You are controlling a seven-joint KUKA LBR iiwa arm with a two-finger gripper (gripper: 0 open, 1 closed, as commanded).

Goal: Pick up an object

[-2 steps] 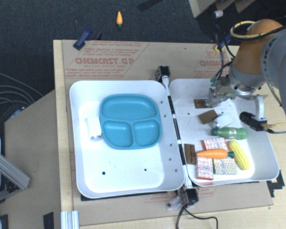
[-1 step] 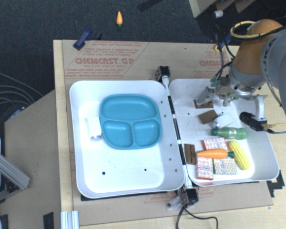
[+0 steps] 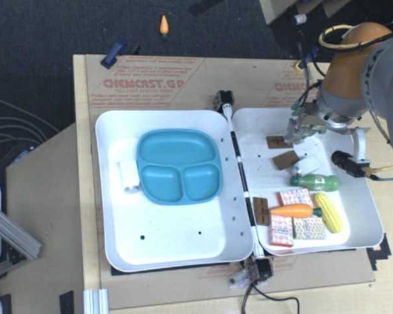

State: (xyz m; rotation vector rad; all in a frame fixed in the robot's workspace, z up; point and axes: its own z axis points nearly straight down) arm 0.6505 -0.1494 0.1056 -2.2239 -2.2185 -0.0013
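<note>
My gripper [image 3: 297, 131] hangs low over the back of the right bin [image 3: 367, 205], the arm reaching in from the right. Just left of it lies a small brown block [image 3: 275, 141], and a second brown block [image 3: 285, 160] sits a little nearer the front. A white piece [image 3: 309, 150] lies right under the gripper. Toward the front are a green bottle [image 3: 318, 182], an orange carrot [image 3: 291, 210], a yellow corn cob [image 3: 329, 212] and several red-and-white packets [image 3: 282, 230]. Nothing shows between the fingers.
The left bin [image 3: 111, 208] holds a blue divided plate [image 3: 179, 164] and a small white item [image 3: 128, 175]. A brown block [image 3: 261, 210] lies by the wall between the bins. Beyond the bench, a small orange thing [image 3: 164, 25] and a blue thing [image 3: 113, 53] lie on the dark floor.
</note>
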